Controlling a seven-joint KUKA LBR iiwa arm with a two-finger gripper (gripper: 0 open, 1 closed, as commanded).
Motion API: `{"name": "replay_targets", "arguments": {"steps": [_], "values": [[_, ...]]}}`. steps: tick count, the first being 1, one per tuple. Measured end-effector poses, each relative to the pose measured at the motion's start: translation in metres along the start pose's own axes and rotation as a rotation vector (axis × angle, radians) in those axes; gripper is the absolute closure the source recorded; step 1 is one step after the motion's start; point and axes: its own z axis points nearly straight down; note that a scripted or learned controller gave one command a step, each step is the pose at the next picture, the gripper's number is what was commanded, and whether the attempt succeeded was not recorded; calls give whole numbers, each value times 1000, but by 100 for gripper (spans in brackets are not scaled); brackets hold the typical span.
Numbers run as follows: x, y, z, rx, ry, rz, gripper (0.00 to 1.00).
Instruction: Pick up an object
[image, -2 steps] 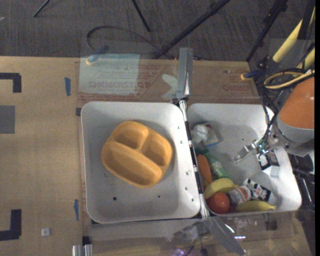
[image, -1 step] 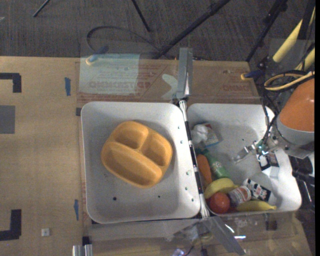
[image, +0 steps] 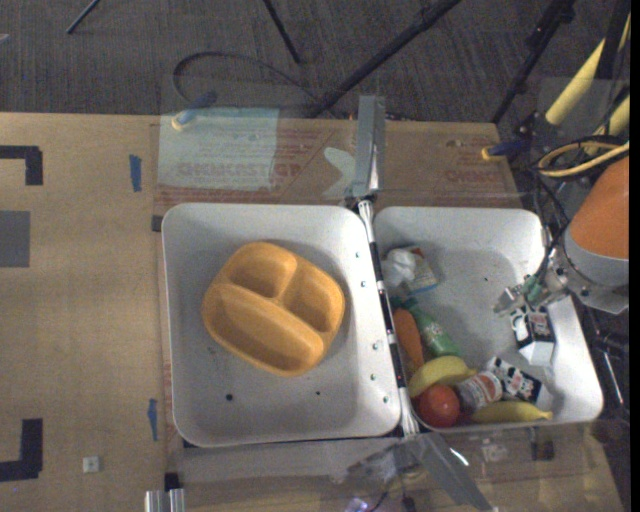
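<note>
The gripper (image: 522, 296) (grip state unclear) hovers by the right bin's (image: 470, 222) wall, risking a scrape.

The tan bench (image: 90, 330) carries two white bins: the left bin (image: 190, 390) and, touching its right edge, the right bin (image: 480, 250).

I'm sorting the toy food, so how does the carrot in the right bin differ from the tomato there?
The long orange carrot is slim and tapered; the round red tomato is ball-shaped. The carrot lies lengthwise along the right bin's left wall, farther up the view; the tomato sits at the bin's near edge. The carrot is orange, the tomato red. Both lie in the right bin, apart from the gripper.
</note>
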Motion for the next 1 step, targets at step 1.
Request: {"name": "replay_targets", "arguments": {"steps": [1], "values": [[-9, -28, -202, 20, -7, -151, 100]]}}
